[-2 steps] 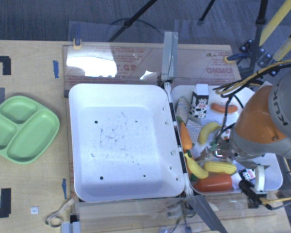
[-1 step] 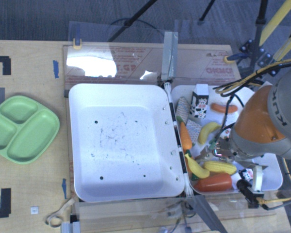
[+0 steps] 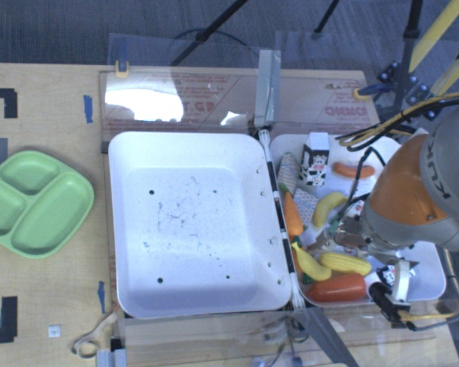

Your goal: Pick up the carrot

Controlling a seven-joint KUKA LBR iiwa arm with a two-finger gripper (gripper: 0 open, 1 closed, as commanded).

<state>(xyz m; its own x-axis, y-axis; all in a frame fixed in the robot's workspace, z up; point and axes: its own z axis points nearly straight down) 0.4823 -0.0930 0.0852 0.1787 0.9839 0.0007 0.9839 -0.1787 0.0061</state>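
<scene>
The carrot (image 3: pixel 292 214) is a slim orange piece lying lengthwise against the left wall of the right bin (image 3: pixel 431 285). My gripper (image 3: pixel 341 234) reaches in from the right under the grey and orange wrist. It hangs low over the pile, just right of the carrot and between two yellow bananas (image 3: pixel 327 205) (image 3: pixel 344 263). The arm hides the bin's right half.
A small milk carton (image 3: pixel 316 159) and an orange-red sausage (image 3: pixel 353 170) lie at the back of the right bin. A red pepper (image 3: pixel 335 287) sits at its front. The left bin (image 3: pixel 191 212) is beside it. A green divided plate (image 3: pixel 34 202) rests on the bench at far left.
</scene>
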